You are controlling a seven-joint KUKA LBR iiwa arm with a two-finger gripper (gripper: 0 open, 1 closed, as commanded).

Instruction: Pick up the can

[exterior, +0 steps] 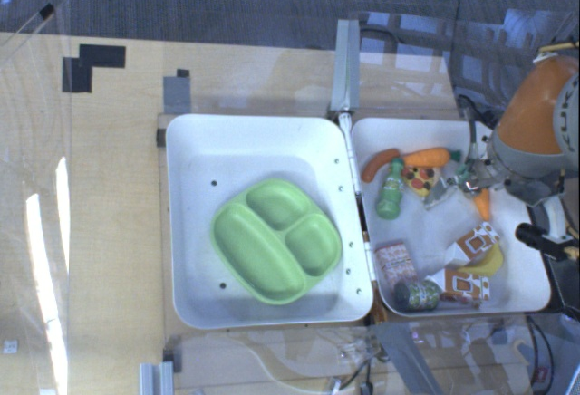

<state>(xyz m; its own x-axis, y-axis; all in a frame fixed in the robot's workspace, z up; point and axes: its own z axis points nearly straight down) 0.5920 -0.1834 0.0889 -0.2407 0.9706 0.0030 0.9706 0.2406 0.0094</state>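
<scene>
Pale wood worktop (100,230), two white bins side by side. Left bin (195,293) holds a green divided plate (276,241), three compartments.

Right bin (530,293) cluttered. The can (416,294) lies on its side at the near rim, dark green label, just beside a pinkish packet (395,261) and touching a brown printed box (464,286). A banana (489,261) and another small box (476,242) sit to the right of it. Far end: green bottle (390,191), a red sausage-shaped toy (380,163), an orange carrot (428,158).

Arm in from the right, orange band over the bin's far right corner. Pincer (456,184) low among the far-end items (too jumbled to tell its opening, or whether anything is gripped), well apart from the can.
</scene>
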